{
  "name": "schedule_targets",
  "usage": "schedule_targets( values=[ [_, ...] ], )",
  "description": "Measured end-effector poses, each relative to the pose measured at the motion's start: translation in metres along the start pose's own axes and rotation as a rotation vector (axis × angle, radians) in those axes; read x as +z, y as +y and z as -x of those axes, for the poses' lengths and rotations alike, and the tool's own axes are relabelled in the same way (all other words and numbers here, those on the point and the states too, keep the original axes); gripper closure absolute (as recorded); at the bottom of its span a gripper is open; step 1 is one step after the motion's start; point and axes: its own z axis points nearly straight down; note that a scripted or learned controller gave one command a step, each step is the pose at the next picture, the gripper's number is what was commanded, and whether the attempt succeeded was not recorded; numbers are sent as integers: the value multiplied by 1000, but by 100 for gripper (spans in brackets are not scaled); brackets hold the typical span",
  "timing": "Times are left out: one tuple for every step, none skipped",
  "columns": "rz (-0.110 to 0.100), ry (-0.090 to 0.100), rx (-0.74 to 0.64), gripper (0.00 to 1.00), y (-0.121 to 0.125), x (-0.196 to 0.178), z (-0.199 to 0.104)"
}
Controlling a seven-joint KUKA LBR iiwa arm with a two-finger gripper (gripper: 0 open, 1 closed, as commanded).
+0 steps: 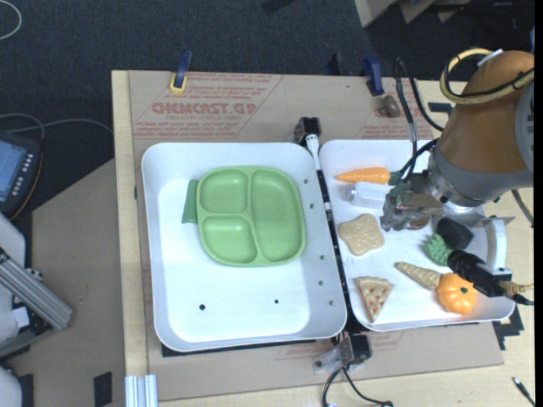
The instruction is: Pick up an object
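Bright, even overhead light; white bins (246, 329) glare slightly, shadows soft, focus mildly grainy throughout.

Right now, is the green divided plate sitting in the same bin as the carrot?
No, the green divided plate lies in the left bin, while the carrot lies in the right bin.

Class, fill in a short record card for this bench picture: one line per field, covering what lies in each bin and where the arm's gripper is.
Left bin: a light green plastic divided plate, three compartments
Right bin: orange toy carrot, tan toy bread slice, toy pizza wedge, toy ice-cream cone, small orange toy pumpkin, green leafy toy
Gripper: low over the right bin, beside the bread slice
Holding: cannot tell
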Motion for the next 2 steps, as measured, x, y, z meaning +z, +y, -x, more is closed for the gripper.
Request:
schedule_targets(
  values=[
    [4,-1,-3,100,7,2,-10],
    [4,-2,0,100,7,0,9]
  ],
)
